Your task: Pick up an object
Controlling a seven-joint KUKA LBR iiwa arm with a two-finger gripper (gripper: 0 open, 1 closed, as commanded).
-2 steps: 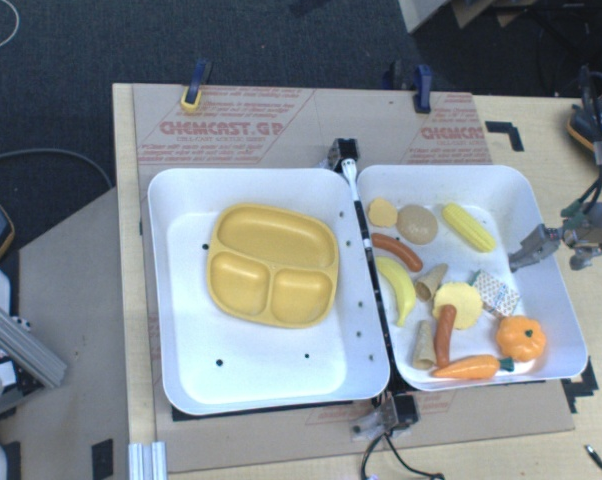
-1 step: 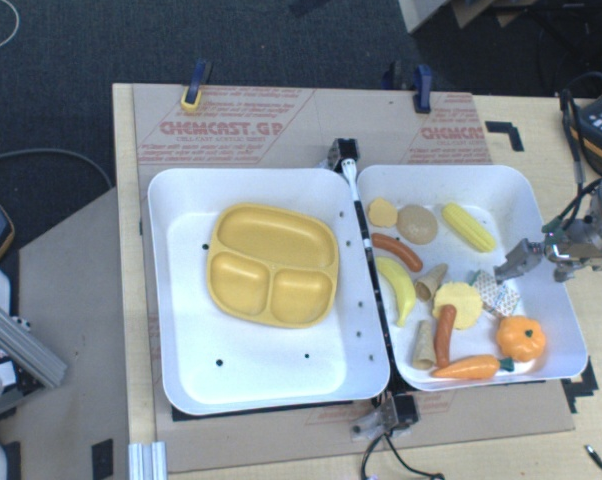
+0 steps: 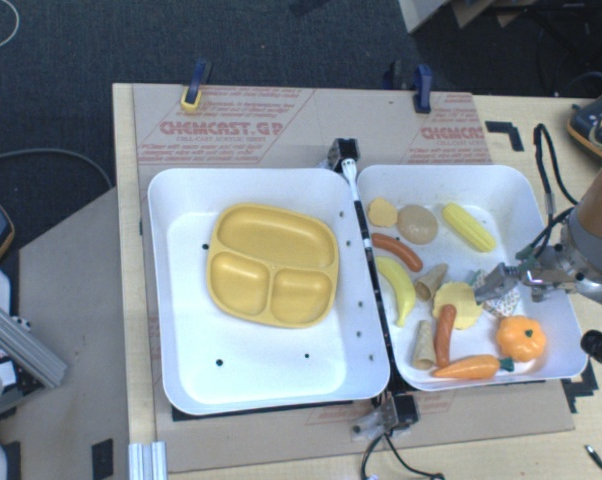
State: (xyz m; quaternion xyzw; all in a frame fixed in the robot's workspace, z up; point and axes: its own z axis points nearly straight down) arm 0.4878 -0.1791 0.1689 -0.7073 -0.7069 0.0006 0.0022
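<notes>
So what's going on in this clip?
A robot arm reaches in from the right with its gripper low over the right bin, which is full of toy food. It sits just above the orange and beside a yellow piece; nothing is visibly held. The left bin holds a yellow divided plate.

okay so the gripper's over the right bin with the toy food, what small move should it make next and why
Probably lower straight down a little. The gripper sits in the right bin just above the orange and beside the yellow piece, with nothing visibly between its tips, so it needs to settle onto one item before closing.
</notes>
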